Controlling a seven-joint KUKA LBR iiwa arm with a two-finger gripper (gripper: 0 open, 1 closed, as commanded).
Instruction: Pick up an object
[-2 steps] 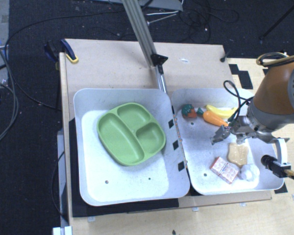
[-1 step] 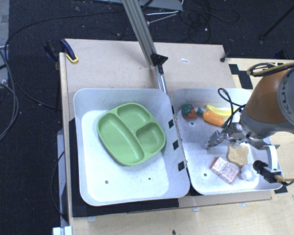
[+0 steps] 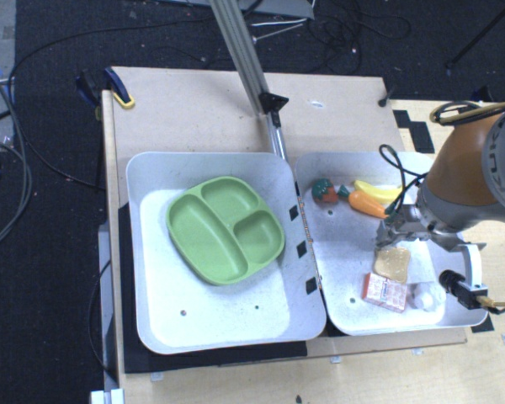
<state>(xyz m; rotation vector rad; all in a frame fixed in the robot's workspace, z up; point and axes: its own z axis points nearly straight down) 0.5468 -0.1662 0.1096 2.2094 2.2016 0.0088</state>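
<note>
The right bin [image 3: 343,255] holds several small toy foods. A tan bread slice [image 3: 393,264] lies near its middle, with a pink patterned block [image 3: 384,292] just in front of it and a white lump [image 3: 425,296] to the right. Farther back lie a yellow banana [image 3: 377,190], an orange carrot [image 3: 366,205] and a red and green fruit [image 3: 324,192]. My gripper [image 3: 394,235] hangs low over the back edge of the bread slice, reaching in from the right. Whether it touches the slice is hidden by the wrist.
The left bin [image 3: 210,314] carries a green divided plate [image 3: 225,229]. A grey metal pole [image 3: 240,40] slants down from the top to the seam between the bins. Black cables run along the arm [image 3: 467,183] at the right bin's edge.
</note>
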